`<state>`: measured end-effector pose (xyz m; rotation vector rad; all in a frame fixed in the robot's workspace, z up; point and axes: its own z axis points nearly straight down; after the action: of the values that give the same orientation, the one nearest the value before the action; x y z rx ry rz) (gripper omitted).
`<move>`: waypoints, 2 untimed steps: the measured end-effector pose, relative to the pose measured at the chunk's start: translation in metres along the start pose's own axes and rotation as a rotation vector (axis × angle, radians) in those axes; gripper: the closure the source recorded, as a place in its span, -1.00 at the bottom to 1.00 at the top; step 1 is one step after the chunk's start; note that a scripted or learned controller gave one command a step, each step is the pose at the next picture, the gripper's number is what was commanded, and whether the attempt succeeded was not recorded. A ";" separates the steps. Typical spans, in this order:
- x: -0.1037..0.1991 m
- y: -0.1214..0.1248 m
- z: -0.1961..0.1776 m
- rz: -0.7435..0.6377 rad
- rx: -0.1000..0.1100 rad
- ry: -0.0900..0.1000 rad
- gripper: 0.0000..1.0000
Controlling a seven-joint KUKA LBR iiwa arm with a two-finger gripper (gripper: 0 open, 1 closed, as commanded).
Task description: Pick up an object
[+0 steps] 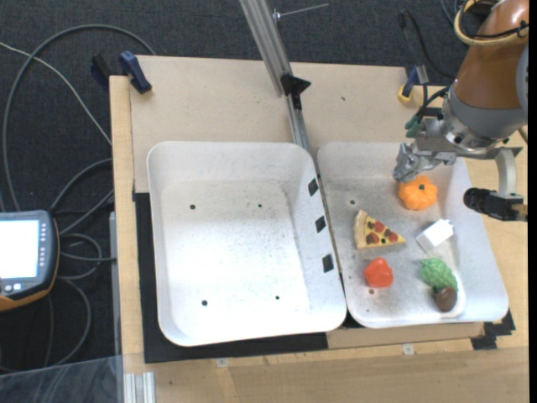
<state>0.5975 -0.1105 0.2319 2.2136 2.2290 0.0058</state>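
The right bin (pixel 478 259) holds several toy foods. An orange pumpkin (pixel 419 194) lies at its far side. A pizza slice (pixel 374 231) sits near the middle, with a white block (pixel 435 235) to its right. Nearer the front are a red pepper (pixel 378 273), a green broccoli (pixel 436 271) and a brown piece (pixel 445 298). My gripper (pixel 409 170) hangs just above and left of the pumpkin, close to its top. Nothing shows between the fingers.
The left bin (pixel 168 225) stands beside the right one. A metal pole (pixel 267 36) slants across the bench behind the bins. Blue clamps (pixel 134 70) grip the bench's far edge. A screen pendant (pixel 25 254) sits off the bench at left.
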 end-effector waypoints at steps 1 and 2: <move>0.062 0.003 0.007 -0.001 0.005 0.001 1.00; 0.115 0.000 -0.002 -0.001 0.002 0.001 1.00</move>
<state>0.5964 0.0045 0.2342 2.2146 2.2312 0.0043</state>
